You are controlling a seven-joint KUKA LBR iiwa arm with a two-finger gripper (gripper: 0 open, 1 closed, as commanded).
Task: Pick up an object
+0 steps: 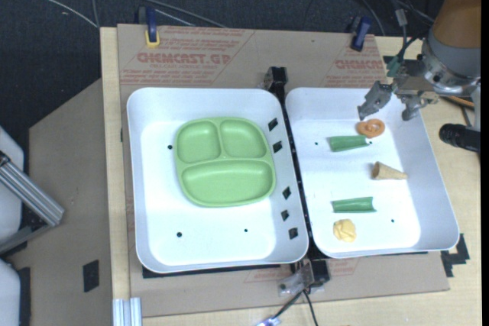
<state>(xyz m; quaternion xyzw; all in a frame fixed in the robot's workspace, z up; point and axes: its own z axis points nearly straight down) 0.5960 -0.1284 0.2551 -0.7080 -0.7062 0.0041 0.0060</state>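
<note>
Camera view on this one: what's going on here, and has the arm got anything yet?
The arm's hand hangs over the far end of the right bin, just above the small orange piece, with its fingers spread and nothing between them. Two green pieces, a tan cone and a yellow lump lie loose in that bin. The left bin holds a green divided plate. Nothing has been picked up.
</note>
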